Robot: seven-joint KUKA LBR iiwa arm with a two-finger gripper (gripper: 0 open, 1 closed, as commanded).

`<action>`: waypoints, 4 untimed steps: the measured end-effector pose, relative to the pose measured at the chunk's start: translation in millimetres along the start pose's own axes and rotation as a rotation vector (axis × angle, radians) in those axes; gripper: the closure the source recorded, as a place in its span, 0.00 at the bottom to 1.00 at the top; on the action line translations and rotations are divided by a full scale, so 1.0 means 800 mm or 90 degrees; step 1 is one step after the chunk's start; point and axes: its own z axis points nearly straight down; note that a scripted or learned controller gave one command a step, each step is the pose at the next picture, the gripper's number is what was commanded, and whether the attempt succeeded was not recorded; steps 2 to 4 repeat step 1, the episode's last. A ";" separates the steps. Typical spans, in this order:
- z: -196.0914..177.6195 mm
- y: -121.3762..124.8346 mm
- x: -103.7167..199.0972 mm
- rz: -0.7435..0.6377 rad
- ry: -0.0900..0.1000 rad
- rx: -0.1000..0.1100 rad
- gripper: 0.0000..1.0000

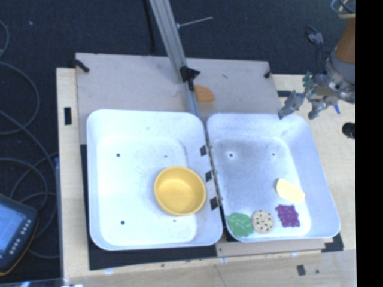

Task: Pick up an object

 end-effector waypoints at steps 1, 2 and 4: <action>0.000 0.000 -0.001 -0.001 -0.001 0.001 0.00; 0.000 0.000 -0.001 -0.001 -0.001 0.001 0.00; 0.000 0.000 -0.001 -0.001 -0.001 0.001 0.00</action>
